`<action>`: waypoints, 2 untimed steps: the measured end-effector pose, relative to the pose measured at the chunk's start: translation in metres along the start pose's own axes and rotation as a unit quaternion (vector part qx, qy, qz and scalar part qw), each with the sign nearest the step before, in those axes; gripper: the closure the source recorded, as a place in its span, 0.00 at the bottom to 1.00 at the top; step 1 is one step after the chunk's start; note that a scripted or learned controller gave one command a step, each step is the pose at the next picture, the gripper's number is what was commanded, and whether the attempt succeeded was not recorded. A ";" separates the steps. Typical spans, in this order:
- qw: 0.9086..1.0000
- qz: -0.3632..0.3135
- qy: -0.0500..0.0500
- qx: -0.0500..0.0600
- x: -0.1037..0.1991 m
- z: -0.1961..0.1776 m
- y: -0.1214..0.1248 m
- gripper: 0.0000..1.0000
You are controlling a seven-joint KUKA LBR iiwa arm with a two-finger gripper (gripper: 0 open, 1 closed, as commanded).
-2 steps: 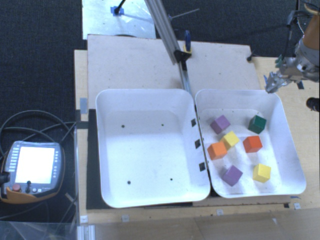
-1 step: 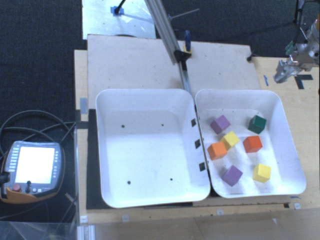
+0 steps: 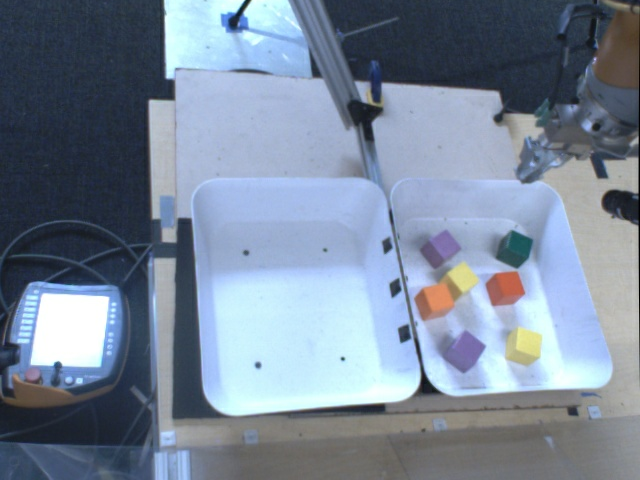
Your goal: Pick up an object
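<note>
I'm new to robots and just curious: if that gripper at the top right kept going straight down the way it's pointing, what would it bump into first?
Probably the right bin's far rim. The gripper hangs right at it; the green cube lies further in. Height is hard to judge.

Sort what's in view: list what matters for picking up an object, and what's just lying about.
For the job: gripper; right bin with purple cubes, yellow cubes, orange cube, red cube, green cube.

Lying about: left bin, pendant, metal bar.
</note>
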State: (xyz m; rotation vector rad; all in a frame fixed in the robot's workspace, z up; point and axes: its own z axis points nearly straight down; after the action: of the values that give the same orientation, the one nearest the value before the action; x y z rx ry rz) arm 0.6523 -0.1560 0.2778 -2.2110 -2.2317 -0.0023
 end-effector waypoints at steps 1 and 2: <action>1.000 0.000 0.000 0.001 0.051 0.015 -0.020 1.00; 1.000 -0.001 0.001 0.001 0.112 0.027 -0.034 1.00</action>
State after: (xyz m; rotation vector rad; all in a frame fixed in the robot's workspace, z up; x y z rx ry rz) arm 0.6169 -0.0447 0.2508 -2.2074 -2.2315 -0.0018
